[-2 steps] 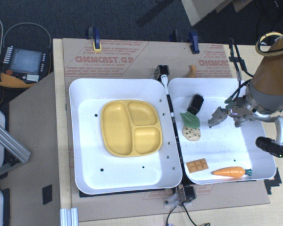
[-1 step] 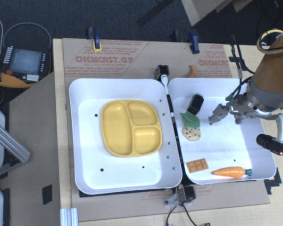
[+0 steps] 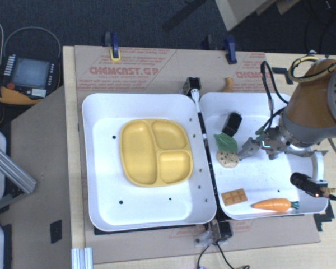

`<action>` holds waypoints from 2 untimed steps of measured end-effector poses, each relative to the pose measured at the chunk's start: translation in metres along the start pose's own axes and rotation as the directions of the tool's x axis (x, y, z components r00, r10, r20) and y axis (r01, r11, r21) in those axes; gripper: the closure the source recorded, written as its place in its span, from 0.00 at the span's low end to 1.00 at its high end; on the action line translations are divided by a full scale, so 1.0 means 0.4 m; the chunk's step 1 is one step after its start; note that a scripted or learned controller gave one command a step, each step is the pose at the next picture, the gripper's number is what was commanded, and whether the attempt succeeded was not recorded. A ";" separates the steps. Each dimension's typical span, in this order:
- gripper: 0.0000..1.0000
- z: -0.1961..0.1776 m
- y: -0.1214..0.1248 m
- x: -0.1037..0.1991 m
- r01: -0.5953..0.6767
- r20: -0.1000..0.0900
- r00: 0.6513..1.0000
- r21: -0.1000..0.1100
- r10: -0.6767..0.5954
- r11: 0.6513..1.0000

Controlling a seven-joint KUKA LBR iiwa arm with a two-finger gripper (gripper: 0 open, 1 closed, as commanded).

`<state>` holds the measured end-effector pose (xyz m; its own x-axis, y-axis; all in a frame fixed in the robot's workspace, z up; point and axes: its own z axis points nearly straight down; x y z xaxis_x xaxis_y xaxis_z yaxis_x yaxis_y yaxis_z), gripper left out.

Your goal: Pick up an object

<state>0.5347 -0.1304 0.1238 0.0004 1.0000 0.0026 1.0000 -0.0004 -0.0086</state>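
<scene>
Grey hand (image 3: 250, 148), whether wide or narrow I cannot tell, hovers beside the cookie (image 3: 228, 159) and leaf (image 3: 226, 143); crowding risks a missed grab.

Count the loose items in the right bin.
5: black block at the back, leaf and cookie mid-left, cracker and carrot at the front. The arm may hide more.

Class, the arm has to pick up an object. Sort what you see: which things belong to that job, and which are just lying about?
Belong to the job:
gripper
cookie
green leaf
black block
cracker
carrot
right bin

Just lying about:
yellow divided plate
left bin
handheld controller
blue clamps
</scene>
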 end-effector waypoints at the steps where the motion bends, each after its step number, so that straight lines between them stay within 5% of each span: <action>1: 0.00 0.096 0.004 0.001 -0.001 0.000 1.000 -0.009 0.001 1.000; 2: 1.00 0.061 0.010 0.003 0.001 0.000 1.000 -0.017 -0.001 1.000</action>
<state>0.5384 -0.1290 0.0993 -0.0004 1.0000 0.0024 1.0000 0.0004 0.0084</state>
